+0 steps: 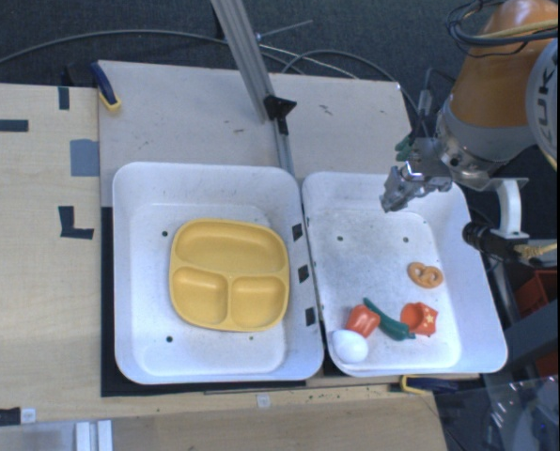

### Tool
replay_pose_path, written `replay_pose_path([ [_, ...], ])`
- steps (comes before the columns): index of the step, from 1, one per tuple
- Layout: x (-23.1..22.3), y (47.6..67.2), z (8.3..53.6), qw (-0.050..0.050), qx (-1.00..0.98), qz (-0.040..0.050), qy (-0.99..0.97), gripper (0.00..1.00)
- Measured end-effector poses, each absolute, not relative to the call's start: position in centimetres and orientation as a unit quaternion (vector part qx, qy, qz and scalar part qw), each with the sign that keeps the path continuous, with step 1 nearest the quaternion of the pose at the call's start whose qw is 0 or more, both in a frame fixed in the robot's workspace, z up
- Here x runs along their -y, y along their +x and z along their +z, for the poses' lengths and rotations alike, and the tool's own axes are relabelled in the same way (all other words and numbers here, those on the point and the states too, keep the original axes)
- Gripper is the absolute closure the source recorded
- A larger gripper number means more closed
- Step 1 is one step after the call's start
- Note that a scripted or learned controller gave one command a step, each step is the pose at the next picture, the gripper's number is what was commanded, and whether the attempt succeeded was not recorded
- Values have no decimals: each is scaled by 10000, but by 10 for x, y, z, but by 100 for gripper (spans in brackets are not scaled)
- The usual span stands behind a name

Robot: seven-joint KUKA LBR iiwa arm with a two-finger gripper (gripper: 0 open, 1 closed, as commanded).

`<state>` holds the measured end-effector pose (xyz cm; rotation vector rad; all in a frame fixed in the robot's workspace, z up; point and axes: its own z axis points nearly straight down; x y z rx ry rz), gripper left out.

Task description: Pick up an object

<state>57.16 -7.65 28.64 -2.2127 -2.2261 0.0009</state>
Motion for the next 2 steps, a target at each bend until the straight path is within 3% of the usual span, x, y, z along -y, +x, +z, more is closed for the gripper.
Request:
replay_pose_path([
  [1,23,547,266,21,7093,11,-7049,100],
  [2,-27,537,245,20,7094,13,-7048,100],
])
